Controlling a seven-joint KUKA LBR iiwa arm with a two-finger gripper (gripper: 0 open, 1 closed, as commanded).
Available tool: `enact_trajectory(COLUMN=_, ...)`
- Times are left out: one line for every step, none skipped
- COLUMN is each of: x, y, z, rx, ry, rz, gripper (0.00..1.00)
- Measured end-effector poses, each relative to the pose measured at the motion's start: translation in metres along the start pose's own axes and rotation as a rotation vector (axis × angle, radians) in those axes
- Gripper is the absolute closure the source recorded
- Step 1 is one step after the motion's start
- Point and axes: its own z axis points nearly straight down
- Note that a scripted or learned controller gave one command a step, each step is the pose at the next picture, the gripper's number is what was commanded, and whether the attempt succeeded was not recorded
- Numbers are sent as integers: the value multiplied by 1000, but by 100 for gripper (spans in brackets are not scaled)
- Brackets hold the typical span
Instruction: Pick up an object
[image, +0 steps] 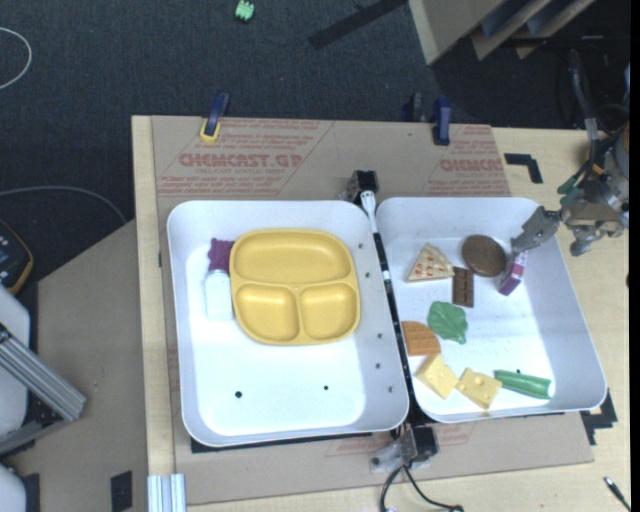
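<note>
The gripper hangs just right of the brown cookie. I cannot tell if it is open. A purple marker lies below it.

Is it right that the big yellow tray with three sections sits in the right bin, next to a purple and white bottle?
Not quite. The camera view shows the yellow tray in the left bin, not the right bin. The rest holds: it has three sections, and the purple and white bottle lies right beside it, along its left edge.

"CHEMCAST GP" printed on brown board
</note>
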Motion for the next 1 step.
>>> enact_trajectory(x=0, y=2, z=-7, rx=-12, ry=-3, rz=-3, gripper=0)
